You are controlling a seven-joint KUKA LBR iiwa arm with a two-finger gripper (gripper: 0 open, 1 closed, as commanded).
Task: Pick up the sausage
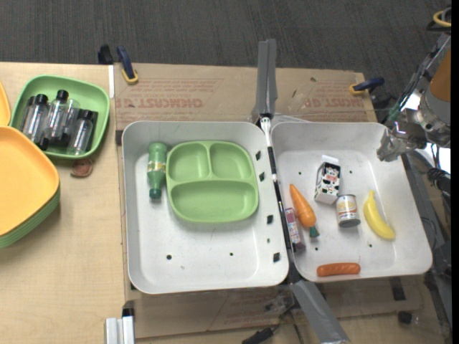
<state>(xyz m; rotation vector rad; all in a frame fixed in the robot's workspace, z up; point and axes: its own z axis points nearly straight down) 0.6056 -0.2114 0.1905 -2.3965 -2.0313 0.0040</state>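
While the gripper (393, 147) hangs above the right bin's (412, 260) far right rim, its state unreadable, the sausage (338, 269) lies along that bin's near edge; brown cardboard (201, 99) backs both bins, grey carpet (215, 13) beyond.

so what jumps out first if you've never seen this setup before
Probably the green divided plate in the middle of the left bin, with a green bottle lying beside it. Next come the bright items scattered in the right bin: a carrot, a banana and the sausage near the front edge. The claw hangs over that bin's far right corner.
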